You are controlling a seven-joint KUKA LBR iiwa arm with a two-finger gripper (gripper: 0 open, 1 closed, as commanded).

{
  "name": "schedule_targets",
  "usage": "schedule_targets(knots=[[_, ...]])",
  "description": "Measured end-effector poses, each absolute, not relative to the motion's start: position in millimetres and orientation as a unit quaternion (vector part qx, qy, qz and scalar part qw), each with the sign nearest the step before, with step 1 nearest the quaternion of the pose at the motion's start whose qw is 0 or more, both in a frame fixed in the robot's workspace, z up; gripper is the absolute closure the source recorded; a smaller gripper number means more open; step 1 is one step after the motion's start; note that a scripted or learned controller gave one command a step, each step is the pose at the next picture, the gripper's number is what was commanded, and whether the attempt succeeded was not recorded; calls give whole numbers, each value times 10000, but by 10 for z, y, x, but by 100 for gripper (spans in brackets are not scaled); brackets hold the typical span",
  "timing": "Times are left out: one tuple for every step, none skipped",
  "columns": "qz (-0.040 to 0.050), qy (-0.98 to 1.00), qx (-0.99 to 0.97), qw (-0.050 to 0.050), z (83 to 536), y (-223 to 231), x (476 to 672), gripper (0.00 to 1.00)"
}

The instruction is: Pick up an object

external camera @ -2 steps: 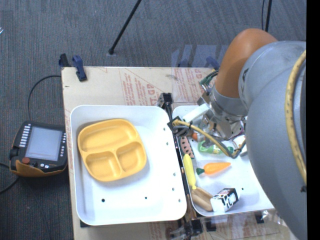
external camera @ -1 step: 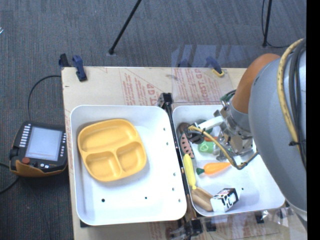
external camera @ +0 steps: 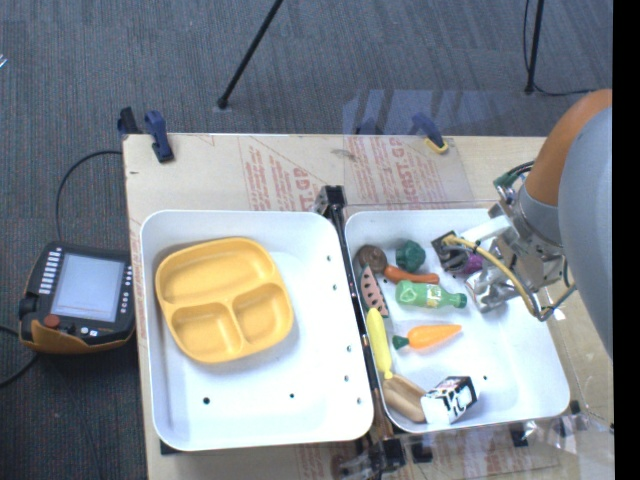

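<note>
Now my gripper (external camera: 492, 293) hangs low over the right bin (external camera: 540, 368); whether it grips anything I cannot tell. Just beside it lies a green bottle (external camera: 430, 295), with the toy carrot (external camera: 432, 337) nearby below.

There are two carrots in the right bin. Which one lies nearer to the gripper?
The smaller carrot, beside the green bottle, lies nearer to the gripper. The bigger orange carrot lies lower in the right bin, farther away.

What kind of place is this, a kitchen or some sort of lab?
Most likely a robot lab: an arm reaches over white bins of toy food, with a control pendant on the carpet and tripod legs behind.
</note>
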State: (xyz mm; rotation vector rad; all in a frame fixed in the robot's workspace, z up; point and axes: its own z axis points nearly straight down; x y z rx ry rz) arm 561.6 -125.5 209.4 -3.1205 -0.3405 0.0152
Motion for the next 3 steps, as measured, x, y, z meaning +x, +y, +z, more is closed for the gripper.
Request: schedule_targets(knots=[[65,-1413,-9899,47,1921,-320,5769,100],[126,-1422,-9897,52,1973,-344,5764,100],[71,-1178,-9930,28,1908,216,5509,100]])
